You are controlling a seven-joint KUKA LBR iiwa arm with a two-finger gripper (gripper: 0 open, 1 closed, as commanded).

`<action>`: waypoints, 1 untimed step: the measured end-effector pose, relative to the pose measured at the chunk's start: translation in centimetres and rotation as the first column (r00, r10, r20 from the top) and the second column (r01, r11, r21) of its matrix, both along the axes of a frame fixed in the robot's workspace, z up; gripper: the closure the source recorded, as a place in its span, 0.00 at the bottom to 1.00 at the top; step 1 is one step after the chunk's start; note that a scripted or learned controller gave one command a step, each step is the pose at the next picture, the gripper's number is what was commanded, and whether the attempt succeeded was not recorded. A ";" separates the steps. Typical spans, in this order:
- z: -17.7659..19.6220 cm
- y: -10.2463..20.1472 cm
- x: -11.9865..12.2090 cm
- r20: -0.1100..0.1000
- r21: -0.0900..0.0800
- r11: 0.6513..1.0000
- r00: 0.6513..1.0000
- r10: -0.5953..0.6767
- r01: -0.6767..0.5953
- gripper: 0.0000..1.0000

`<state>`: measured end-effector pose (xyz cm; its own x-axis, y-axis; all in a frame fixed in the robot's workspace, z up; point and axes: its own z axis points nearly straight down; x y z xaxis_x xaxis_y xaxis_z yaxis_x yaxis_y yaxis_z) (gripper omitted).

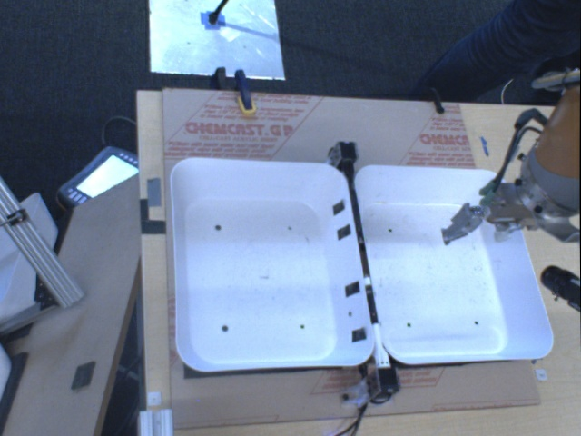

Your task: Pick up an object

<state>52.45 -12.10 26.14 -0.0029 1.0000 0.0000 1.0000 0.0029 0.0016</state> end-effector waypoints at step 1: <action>1.1 0.0 0.1 0.003 0.000 1.000 1.000 0.002 -0.002 1.00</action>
